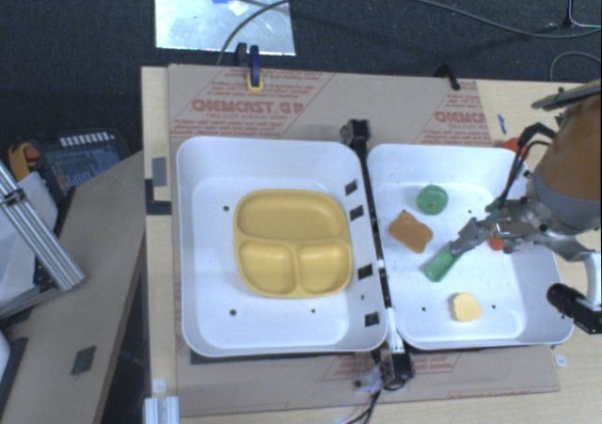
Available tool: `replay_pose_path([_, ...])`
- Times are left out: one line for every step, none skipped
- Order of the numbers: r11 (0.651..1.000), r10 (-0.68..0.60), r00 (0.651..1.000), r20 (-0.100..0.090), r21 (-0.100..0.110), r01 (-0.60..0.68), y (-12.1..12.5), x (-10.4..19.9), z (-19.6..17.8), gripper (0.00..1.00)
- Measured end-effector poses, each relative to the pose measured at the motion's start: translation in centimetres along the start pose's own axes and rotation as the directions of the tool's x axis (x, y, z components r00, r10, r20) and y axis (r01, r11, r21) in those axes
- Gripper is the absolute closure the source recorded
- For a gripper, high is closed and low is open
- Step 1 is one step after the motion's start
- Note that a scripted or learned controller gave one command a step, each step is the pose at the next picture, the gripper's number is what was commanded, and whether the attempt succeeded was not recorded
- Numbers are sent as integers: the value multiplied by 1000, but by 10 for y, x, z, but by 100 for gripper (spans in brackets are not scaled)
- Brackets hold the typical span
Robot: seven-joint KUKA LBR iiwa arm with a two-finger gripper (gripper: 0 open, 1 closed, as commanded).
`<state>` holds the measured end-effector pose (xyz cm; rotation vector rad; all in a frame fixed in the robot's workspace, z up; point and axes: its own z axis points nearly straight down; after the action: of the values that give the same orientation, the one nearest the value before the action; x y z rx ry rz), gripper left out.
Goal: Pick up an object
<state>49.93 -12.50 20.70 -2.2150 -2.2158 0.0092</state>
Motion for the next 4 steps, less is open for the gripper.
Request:
replay_pose_path([1000,-3,1000,2,-11,3,3,0,-5,0])
replay_pose_path([1000,0,1000,1,-7,0,0,-3,57,0])
replay_pose_path([1000,0,1000,0,-6,0,-7,-1,117,0])
replay_pose_path([1000,0,1000,1,-10,0,-7,-1,123,0])
